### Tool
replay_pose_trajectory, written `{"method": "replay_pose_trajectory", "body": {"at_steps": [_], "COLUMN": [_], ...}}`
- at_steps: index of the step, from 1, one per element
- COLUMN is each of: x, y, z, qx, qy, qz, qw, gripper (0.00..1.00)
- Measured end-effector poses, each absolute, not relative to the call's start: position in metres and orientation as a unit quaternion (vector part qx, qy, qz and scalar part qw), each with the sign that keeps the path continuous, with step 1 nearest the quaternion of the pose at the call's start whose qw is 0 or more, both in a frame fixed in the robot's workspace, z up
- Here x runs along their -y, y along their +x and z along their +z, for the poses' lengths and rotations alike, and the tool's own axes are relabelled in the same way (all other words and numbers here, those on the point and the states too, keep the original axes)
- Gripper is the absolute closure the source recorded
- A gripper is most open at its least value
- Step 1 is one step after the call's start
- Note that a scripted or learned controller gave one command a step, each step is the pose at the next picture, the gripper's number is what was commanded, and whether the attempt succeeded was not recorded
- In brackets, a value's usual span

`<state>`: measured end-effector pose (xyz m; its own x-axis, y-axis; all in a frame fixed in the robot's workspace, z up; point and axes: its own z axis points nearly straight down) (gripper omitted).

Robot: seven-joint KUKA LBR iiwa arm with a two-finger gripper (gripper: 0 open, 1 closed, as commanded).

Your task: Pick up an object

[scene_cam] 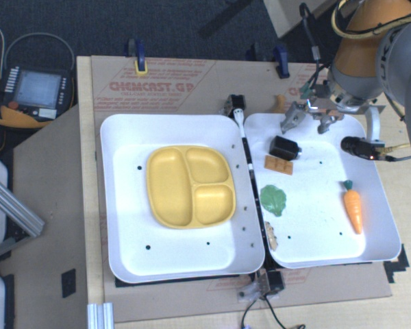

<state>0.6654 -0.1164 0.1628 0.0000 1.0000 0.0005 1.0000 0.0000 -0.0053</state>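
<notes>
The tool hung with its fingers spread wide and nothing between them over the far end of the right bin, apparently staged there because that bin held every loose item. Just nearside of the tool lay a small black block touching a brown waffle-like piece, probably the handiest candidates, while the green leafy toy and the toy carrot lay farther from it toward the bin's near end.

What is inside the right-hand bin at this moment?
The right bin holds a carrot, a green leafy piece, a black block beside a brown waffle-like piece, and a small item at its left rim. The gripper hangs over the far edge, covering it.
</notes>
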Motion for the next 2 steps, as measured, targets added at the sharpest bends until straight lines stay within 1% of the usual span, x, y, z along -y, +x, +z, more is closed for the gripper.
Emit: {"method": "replay_pose_trajectory", "body": {"at_steps": [1,2], "x": [0.115,0.114], "y": [0.657,0.657], "z": [0.117,0.083], "qx": [0.707,0.707], "qy": [-0.707,-0.707], "qz": [0.0017,0.0012], "qw": [0.002,0.001], "gripper": [0.00,0.00]}}
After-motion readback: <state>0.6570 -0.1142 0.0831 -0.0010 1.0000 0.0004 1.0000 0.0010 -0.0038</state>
